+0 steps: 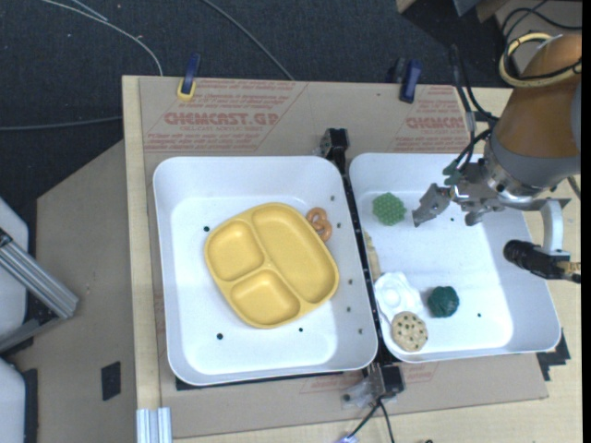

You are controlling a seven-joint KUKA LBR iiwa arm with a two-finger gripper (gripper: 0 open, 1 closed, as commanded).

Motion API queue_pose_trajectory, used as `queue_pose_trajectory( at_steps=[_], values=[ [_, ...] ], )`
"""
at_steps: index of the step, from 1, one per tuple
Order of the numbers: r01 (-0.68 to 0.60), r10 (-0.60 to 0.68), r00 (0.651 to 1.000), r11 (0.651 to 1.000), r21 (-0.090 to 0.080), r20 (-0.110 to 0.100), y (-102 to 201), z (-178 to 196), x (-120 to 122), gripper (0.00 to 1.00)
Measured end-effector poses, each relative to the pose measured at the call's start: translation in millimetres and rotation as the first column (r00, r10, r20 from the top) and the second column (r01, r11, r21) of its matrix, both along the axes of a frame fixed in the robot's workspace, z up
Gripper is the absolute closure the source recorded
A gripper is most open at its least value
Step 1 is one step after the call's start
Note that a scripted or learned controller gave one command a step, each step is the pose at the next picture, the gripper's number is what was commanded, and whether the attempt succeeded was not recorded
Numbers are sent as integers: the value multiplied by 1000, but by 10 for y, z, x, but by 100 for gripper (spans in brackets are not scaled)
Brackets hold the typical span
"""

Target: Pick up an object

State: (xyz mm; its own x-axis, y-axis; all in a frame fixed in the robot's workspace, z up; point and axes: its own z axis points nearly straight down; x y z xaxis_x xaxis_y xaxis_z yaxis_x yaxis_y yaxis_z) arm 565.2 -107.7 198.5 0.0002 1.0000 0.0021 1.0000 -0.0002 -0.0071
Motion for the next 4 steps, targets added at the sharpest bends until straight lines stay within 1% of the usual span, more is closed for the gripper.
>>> queue_pose_trajectory(
  at_steps=[1,2,3,4],
  values=[
    [0,0,1000,1000,0,-1,12,-644,-22,0],
    [1,-1,1000,1000,-1,3,18,-1167,-28,0],
    [1,-1,1000,1000,-2,9,16,-1031,-14,100],
    [-2,2,1000,1000,-3,13,112,-514,42,100]
  ],
)
